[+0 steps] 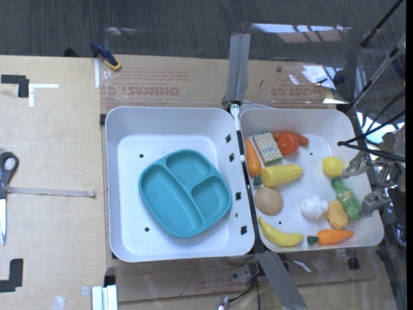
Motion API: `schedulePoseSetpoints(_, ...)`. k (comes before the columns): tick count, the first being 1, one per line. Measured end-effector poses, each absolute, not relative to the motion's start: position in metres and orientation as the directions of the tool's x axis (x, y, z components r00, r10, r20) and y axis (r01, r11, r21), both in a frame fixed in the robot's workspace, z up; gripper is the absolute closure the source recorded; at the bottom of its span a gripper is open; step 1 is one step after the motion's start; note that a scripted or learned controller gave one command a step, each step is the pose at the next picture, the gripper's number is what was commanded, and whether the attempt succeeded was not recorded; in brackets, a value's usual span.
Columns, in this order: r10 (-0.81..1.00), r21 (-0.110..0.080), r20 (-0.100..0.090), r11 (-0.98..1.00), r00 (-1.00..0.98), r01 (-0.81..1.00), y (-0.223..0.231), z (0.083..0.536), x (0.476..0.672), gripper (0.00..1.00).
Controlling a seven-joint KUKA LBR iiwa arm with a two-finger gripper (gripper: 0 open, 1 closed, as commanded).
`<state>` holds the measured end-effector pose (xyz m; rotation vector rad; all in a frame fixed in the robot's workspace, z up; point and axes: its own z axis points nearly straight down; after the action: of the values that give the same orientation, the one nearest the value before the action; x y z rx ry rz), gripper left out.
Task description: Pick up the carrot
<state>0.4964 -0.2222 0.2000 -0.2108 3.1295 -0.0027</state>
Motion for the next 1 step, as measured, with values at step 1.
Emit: schedulePoseSetpoints(1, -0.449, 0.000, -0.003, 0.894, -0.894, -0.449, -0.2200, 0.0923, 0.5251, 0.00)
